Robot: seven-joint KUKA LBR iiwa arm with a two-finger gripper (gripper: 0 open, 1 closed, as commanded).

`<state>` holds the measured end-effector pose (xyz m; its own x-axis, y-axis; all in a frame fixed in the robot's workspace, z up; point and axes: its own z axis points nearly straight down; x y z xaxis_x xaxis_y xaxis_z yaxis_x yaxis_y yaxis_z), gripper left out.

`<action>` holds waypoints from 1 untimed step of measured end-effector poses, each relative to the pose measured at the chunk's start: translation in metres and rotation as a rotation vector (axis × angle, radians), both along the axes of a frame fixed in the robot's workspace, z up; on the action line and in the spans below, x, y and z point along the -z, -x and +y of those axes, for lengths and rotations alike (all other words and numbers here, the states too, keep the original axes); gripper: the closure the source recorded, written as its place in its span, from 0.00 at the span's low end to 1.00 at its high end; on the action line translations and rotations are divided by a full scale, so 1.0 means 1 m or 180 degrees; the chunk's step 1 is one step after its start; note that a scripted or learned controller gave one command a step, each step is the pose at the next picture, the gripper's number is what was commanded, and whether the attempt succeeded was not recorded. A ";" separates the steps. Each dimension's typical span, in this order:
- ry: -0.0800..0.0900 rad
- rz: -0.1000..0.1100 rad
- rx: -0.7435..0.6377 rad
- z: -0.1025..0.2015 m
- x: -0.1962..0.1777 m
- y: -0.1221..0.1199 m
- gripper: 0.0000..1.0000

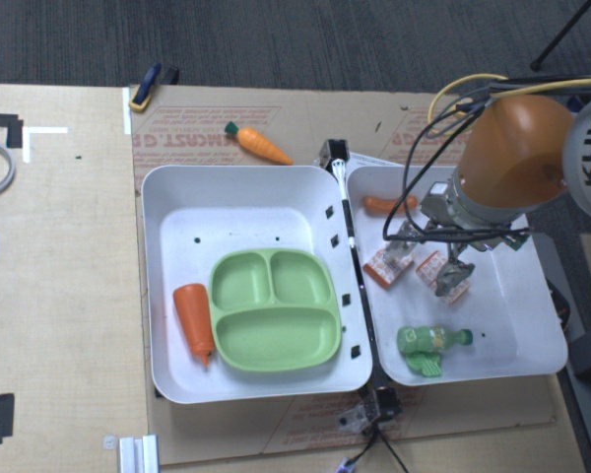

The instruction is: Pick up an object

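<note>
My gripper [455, 276] hangs low in the right bin [532, 348], under the arm's orange band. Directly beneath or against it lies a small red and white carton [439, 270]; whether it is gripped I cannot tell. A second small carton [387, 265] lies just to its left. A green bottle [429, 341] rests on its side near the bin's front. A small orange piece [378, 205] lies at the bin's back left, partly behind cables.
The left bin [177, 205] holds a green divided plate [276, 308] and an orange toy carrot [192, 319] along its left side. Another carrot [259, 144] lies on the cardboard behind the bins. A blue marker [146, 86] sits at the bench's back edge.
</note>
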<state>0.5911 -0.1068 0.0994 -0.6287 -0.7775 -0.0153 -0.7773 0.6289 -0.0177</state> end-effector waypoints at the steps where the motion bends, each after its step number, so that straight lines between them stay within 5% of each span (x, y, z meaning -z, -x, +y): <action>1: 0.0016 0.0008 -0.0478 0.004 0.000 0.032 0.00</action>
<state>0.5590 -0.1025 0.0991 -0.5055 -0.8628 -0.0097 -0.8626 0.5056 -0.0187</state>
